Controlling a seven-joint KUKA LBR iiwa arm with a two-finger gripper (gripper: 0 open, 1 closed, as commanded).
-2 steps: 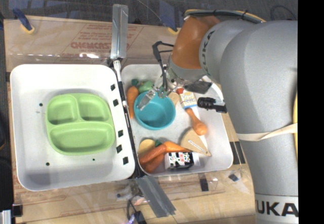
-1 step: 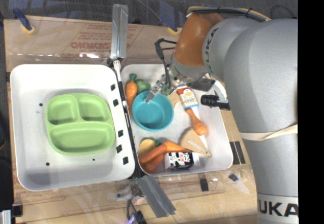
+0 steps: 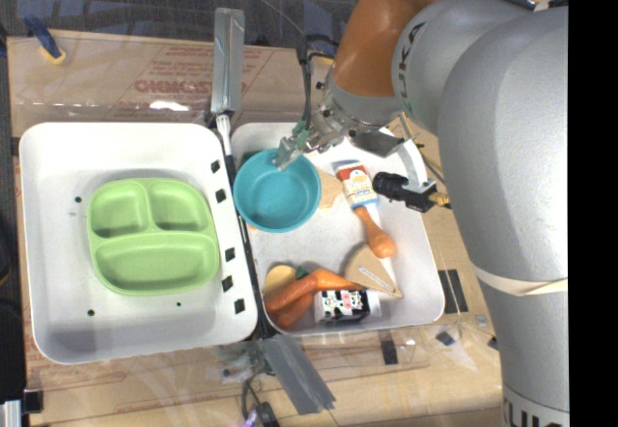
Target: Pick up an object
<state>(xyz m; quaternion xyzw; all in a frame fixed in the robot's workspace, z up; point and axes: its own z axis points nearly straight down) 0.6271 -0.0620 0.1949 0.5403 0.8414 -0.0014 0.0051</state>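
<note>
Gripper (image 3: pixel 293 147) at far rim of round teal plastic bowl (image 3: pixel 278 193), right white bin (image 3: pixel 417 251), upper left corner; finger opening – cannot tell, tips small and blurred

Risks:
- thin rim slips, bowl tips or skids against bin wall
- bowl nudges tube-shaped orange-capped bottle (image 3: pixel 363 203) just beside it
- clutter near front – orange plastic carrot (image 3: pixel 309 288), black-and-white cow-print carton (image 3: pixel 343 304) – well apart, unlikely hit

Green divided plate (image 3: pixel 153 234) alone in left bin (image 3: pixel 48 222)
</note>
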